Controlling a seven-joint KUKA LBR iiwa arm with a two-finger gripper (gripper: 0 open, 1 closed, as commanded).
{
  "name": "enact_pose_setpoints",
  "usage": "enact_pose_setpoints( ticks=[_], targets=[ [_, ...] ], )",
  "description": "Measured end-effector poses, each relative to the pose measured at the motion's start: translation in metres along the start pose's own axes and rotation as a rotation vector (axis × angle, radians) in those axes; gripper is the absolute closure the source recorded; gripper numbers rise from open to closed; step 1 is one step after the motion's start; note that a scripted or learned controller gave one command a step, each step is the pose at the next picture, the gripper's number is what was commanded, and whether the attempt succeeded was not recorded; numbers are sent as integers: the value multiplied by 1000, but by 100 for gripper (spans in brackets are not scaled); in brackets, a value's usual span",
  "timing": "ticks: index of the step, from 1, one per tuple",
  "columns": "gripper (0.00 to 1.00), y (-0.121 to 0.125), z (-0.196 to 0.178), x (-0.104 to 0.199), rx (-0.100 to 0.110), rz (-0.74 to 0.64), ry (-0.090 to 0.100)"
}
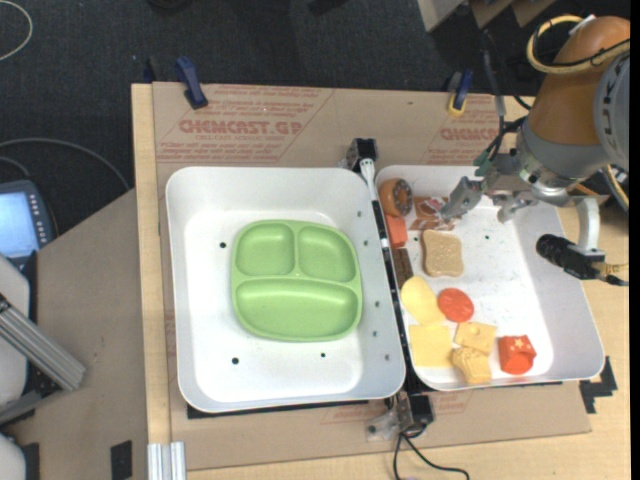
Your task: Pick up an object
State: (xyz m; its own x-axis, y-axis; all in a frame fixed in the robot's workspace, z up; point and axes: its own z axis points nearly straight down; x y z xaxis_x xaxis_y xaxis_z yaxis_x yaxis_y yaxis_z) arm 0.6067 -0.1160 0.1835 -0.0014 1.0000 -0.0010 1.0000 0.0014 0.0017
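Red-and-white strip lies flat in far-left part of right bin, near far wall. Gripper sits just beside strip on its right, low over bin floor; contact with strip unclear, open or closed cannot tell. Brown roundish piece just left of strip, by bin's left wall. Orange-red block just below it on camera side. Tan bread slice near strip, toward near edge, apart from gripper. Dark brown bar between bread and left wall. Further toward near edge: pale yellow oval touching red round slice; yellow square slice just below oval; tan cubes beside it; red chunk just right of cubes. Green divided plate centred in left bin, well apart from gripper. Both bins on brown board, blue clamp at far edge.
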Motion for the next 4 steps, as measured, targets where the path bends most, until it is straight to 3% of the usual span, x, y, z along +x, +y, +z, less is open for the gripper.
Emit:
enact_pose_setpoints(
  ticks=[1, 2, 3, 4],
  targets=[
    [0, -49, 103, -8, 8, 5, 5],
    [0, 41, 97, 17, 35, -6, -4],
    [0, -29, 96, 4, 0, 6, 2],
    [0, -104, 96, 21, -2, 5, 2]
  ],
)
